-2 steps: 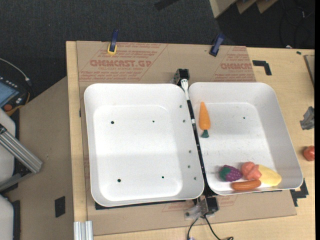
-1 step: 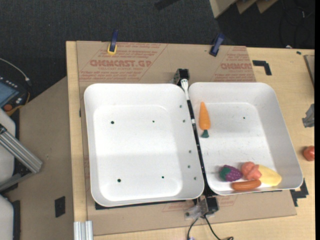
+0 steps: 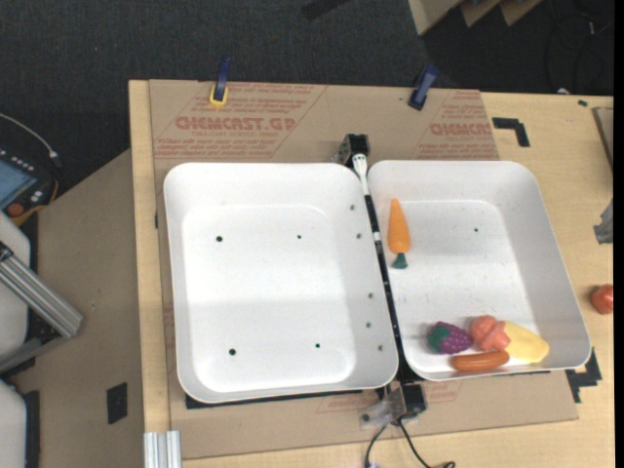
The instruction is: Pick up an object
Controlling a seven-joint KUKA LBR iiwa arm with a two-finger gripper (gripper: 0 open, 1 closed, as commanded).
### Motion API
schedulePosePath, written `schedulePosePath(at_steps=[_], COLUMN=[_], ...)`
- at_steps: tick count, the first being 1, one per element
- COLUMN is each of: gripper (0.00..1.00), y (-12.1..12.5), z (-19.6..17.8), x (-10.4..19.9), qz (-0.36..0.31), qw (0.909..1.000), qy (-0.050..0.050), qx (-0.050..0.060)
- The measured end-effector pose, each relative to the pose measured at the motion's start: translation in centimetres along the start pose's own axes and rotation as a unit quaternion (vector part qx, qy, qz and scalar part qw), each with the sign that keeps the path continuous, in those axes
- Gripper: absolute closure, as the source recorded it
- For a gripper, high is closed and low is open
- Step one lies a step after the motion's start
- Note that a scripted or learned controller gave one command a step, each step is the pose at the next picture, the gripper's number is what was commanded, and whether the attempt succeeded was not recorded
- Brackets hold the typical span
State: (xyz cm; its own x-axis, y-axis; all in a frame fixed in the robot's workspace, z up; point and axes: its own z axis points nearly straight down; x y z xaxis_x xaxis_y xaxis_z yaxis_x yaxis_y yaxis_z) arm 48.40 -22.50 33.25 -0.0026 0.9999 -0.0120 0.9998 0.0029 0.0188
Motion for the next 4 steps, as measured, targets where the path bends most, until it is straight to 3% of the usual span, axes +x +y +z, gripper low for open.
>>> schedulePosePath(at_steps=[4], gripper=[1.00], y=[0.4], z=[-4.1], x=[-0.1], qz=[-0.002], qw=[1.0000], qy=[-0.005], qx=[-0.007])
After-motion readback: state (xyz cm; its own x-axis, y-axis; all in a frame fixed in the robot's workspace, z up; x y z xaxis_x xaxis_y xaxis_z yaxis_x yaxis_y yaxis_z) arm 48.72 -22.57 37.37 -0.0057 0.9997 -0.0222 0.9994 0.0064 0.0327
